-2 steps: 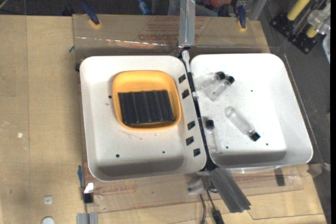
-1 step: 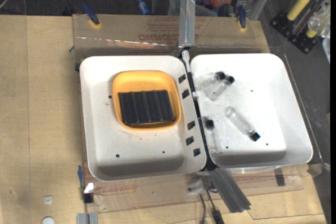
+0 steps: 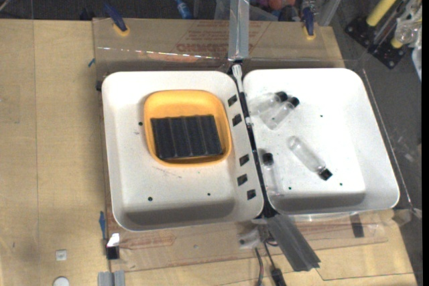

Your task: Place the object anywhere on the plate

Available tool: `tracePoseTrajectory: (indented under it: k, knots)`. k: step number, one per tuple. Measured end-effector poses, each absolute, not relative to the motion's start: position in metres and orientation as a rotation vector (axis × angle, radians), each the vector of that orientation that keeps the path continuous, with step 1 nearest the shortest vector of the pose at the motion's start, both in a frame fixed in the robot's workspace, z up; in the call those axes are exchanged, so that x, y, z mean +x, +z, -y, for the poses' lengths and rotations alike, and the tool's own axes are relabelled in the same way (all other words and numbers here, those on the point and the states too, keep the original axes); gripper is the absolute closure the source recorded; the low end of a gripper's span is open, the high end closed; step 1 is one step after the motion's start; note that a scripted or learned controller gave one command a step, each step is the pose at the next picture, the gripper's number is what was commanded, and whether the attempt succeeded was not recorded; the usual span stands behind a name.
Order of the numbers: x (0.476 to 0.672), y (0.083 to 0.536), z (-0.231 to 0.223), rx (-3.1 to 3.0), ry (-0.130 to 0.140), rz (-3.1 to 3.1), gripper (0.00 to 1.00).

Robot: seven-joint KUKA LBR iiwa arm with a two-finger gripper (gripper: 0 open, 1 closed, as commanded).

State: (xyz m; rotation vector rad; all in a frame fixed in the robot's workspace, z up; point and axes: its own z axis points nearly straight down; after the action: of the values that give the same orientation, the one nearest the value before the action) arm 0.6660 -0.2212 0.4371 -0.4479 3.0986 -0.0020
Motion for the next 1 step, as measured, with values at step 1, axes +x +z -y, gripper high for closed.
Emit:
tracePoseTrajectory:
  k: [1]
  knots:
    - [0.6682, 0.4370, 0.2211, -0.995, -0.004, -2.969, 1.00]
